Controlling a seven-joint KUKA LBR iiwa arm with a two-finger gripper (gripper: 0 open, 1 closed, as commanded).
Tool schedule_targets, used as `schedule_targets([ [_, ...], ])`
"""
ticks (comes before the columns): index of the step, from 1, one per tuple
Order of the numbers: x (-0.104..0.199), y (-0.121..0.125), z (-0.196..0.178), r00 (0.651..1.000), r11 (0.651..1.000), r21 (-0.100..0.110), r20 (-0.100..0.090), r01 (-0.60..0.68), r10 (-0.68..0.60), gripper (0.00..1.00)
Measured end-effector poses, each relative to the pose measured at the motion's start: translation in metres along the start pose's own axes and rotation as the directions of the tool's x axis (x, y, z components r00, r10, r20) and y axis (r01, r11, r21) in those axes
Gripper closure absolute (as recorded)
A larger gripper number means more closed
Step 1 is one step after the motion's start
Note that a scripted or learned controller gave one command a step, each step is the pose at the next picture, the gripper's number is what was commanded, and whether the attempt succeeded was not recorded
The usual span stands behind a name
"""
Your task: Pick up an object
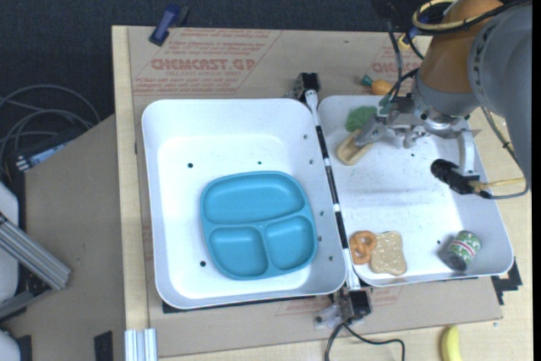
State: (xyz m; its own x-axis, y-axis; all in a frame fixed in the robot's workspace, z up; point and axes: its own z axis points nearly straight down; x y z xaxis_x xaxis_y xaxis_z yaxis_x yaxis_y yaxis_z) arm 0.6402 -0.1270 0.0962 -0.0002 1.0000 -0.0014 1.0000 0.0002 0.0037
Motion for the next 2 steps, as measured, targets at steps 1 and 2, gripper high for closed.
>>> schedule_targets([
  [1,0.022,0.025,0.010,1.000,1.000,0.014,0.003,0.000,0.000,0.00],
  [2,0.007,0.026,0.010,1.000,1.000,0.008,-0.002,0.001,-0.001,0.00],
])
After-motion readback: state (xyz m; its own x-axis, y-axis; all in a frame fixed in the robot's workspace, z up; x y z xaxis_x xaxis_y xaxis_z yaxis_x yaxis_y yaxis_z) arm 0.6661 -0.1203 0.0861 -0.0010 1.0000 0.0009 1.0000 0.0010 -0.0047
